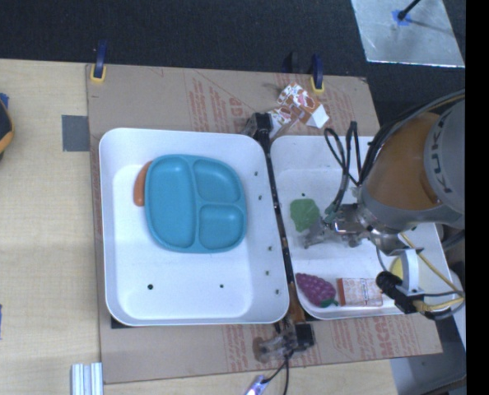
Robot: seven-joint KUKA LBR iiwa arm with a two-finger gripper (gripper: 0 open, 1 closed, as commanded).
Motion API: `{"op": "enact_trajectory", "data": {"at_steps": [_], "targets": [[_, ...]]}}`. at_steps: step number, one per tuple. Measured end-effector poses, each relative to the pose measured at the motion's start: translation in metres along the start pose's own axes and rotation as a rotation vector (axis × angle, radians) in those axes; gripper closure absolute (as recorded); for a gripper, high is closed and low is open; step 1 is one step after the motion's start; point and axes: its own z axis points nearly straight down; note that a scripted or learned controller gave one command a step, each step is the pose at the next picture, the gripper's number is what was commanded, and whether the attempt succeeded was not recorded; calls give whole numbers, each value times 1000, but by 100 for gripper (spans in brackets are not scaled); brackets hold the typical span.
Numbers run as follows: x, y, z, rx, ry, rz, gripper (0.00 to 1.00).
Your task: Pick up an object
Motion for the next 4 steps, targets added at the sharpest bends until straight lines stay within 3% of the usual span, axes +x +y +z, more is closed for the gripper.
{"op": "enact_trajectory", "data": {"at_steps": [1,2,3,4], "targets": [[-2,37,6,-3,-1,0,0],[-2,135,6,-4,0,3,0],[-17,100,6,-2,-1,2,0],[-41,135,5,-4,0,2,0]]}}
